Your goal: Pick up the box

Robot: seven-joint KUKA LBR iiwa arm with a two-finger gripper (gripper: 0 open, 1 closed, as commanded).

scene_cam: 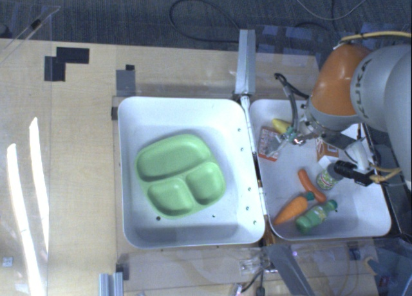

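The grey arm with its orange band (338,85) reaches in from the right and bends down over the right shallow white bin (360,224), its wrist hanging above the bin's upper half. The pincer (295,135) points down toward the bin's upper left part, its tip just beside a small red and white printed box (270,145). Whether the pincer is parted or closed cannot be told from this slanted view, and the box is not seen between its parts. The box lies tilted against the bin floor close to the divider between the two bins.

Two bins sit side by side on the wooden bench (64,159). The left shallow white bin (187,111) carries one green plastic tray with three compartments (181,175), lying roughly in its middle.

The right bin carries several things. One yellow piece (280,125) lies just above the box, partly hidden by the pincer. Two orange carrots are there: a smaller one (310,183) lying at a slant, and a larger one (291,209) below it. One green bottle (315,216) lies on its side near the larger carrot. One small upright bottle with a dark cap (326,179) stands beside the smaller carrot. A red and white packet (326,151) shows partly under the arm.
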